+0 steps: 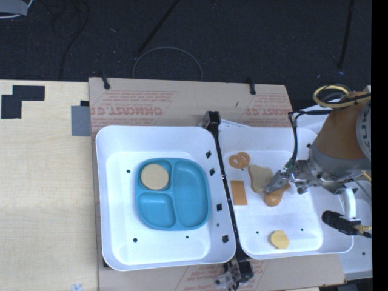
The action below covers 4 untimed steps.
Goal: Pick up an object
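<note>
Cardboard [130,108] print — "CHEMCREST", mirrored; partly legible

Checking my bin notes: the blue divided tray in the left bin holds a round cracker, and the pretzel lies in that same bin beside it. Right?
Not quite. The camera view shows the pretzel in the right bin, not the left bin. The blue divided tray does hold the round cracker.

Dark carpeted floor [182,29] strewn with thin black cables [167,56] behind a pale wooden surface [42,193], which carries a flat brown cardboard sheet [182,102]
</note>
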Each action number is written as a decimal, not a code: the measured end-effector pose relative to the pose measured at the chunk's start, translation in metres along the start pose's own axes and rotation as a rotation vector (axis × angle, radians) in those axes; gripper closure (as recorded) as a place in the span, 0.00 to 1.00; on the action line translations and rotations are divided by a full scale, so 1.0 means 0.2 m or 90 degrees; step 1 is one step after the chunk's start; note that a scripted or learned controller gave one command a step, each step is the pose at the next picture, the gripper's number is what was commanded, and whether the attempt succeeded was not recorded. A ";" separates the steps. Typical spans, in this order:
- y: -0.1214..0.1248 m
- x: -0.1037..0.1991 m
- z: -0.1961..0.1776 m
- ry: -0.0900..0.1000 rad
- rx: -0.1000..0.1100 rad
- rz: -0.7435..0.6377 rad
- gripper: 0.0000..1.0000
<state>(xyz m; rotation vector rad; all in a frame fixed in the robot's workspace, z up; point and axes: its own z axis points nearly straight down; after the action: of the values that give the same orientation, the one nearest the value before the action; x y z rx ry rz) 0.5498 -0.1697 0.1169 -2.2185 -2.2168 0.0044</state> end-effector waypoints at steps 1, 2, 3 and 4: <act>0.00 0.01 0.15 0.000 -0.001 0.001 0.00; 0.00 0.00 0.09 -0.001 -0.002 0.003 1.00; 0.05 0.00 -0.15 -0.001 -0.004 -0.001 1.00; 0.02 0.04 -0.39 -0.001 -0.005 -0.002 1.00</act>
<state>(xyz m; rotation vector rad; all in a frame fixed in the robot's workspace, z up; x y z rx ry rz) 0.5551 -0.1619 0.1942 -2.2202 -2.2241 -0.0017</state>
